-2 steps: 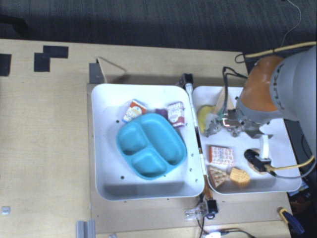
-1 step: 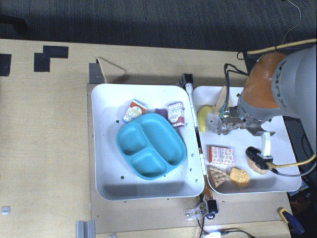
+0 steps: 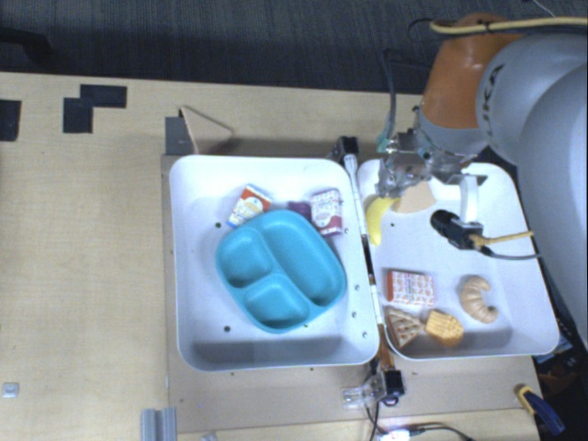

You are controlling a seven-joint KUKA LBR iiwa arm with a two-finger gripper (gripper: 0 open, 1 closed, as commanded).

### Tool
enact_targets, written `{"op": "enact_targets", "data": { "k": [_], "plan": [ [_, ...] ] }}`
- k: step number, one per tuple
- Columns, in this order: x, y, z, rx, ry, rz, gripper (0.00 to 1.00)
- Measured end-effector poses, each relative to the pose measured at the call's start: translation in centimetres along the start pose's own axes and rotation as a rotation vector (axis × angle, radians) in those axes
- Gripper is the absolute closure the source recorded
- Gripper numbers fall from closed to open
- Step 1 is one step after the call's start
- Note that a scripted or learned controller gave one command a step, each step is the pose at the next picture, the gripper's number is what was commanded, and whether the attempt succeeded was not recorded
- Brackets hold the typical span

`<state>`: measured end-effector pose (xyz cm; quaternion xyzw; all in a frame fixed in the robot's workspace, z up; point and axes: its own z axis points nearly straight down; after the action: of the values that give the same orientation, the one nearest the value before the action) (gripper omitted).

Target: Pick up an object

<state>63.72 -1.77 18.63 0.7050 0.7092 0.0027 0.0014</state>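
A curved yellow banana [image 3: 375, 219] is seen at ten o'clock in the right bin [image 3: 514, 338], under the pincer [image 3: 393, 178], whose state cannot be told.

The gripper [image 3: 397, 175] hangs over the right bin [image 3: 519, 338], its fingertips too small and blurred to read against the banana [image 3: 376, 219] below. The blue tray [image 3: 280, 269] covers part of the two packets [image 3: 249, 204] behind it. The arm [image 3: 533, 72] is cut off by the right edge.
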Motion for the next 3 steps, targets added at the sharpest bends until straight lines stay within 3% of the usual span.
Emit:
{"op": "enact_targets", "data": {
  "k": [1, 2, 3],
  "plan": [
    [2.2, -5.1, -2.4, 0.004, -0.001, 0.0, 1.0],
    [5.6, 2.3, 0.2, 0.004, -0.001, -0.001, 1.0],
    [5.8, -6.5, -2.7, 0.005, -0.001, 0.003, 1.0]
  ]
}}
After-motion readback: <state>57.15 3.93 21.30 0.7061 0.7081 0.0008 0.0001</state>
